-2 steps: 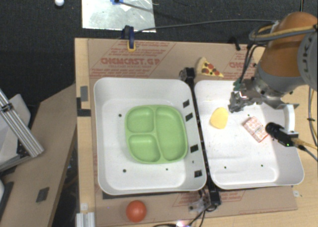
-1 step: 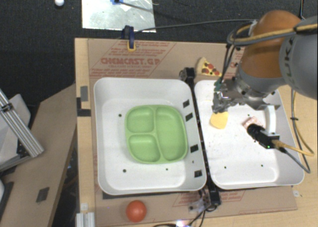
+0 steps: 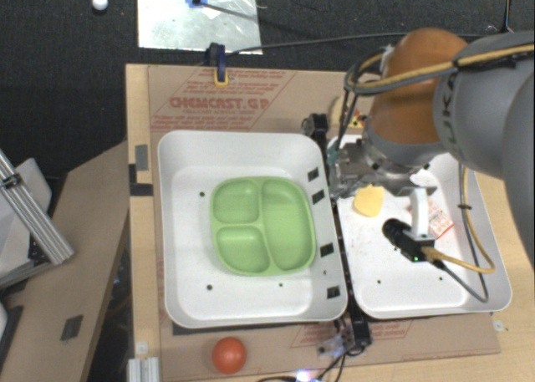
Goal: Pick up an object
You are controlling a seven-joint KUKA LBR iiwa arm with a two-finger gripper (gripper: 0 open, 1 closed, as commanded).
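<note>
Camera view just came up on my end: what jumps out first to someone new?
The green tray, with three compartments, sits in the middle of the left bin. The grey arm with its orange band fills the upper right, bending down over the right bin, where a yellow piece lies near the bin's left wall. An orange ball sits on the bench in front of the left bin.

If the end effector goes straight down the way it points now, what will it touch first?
Probably the yellow piece in the right bin. The end effector hangs right above it, though its height over the piece is unclear from this slanted view.
</note>
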